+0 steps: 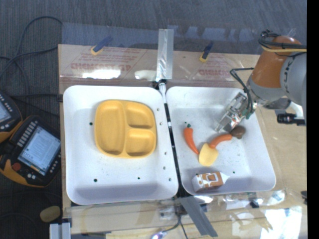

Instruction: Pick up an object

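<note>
My gripper (227, 125) hangs over the right bin (264, 173), in its upper right part, its silver fingers slanting down and to the left. The fingers stand open with nothing between them. Just below the fingertips lies an orange carrot-like piece (221, 140), with a small brown object (239, 131) beside it. Further left is a second orange carrot (190, 138) with a green tip. A yellow fruit-shaped toy (208, 155) rests between the two carrots. A small brown and white carton (208, 180) lies near the front wall.
The left bin (79, 178) holds a yellow divided tray (125, 128). A metal divider (165, 59) runs between the bins at the back. The grey arm with its orange band (271, 68) enters from the right. Handheld controllers (32, 148) lie off the bench to the left.
</note>
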Robot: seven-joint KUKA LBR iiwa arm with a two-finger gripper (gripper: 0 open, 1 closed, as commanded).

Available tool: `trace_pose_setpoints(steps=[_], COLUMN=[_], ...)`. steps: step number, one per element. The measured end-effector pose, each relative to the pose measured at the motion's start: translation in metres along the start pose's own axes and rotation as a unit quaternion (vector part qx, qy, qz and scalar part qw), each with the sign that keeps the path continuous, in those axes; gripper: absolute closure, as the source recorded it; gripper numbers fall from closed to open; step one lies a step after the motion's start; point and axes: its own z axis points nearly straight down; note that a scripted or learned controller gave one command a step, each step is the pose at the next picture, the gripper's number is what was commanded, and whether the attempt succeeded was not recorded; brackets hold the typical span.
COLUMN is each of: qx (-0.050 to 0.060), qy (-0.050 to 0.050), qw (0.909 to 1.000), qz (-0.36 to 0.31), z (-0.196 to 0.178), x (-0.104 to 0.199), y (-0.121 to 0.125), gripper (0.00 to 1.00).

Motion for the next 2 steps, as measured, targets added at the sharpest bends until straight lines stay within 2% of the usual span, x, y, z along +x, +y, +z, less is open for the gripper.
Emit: trace_pose_setpoints(steps=[1, 2], qx=[-0.003, -0.005], qy=[-0.002, -0.001], qw=[1.0000, 0.9844], qz=[-0.003, -0.176], z=[-0.013, -0.004], x=[0.000, 0.027], y=[0.006, -0.021], gripper=[1.00, 1.00])
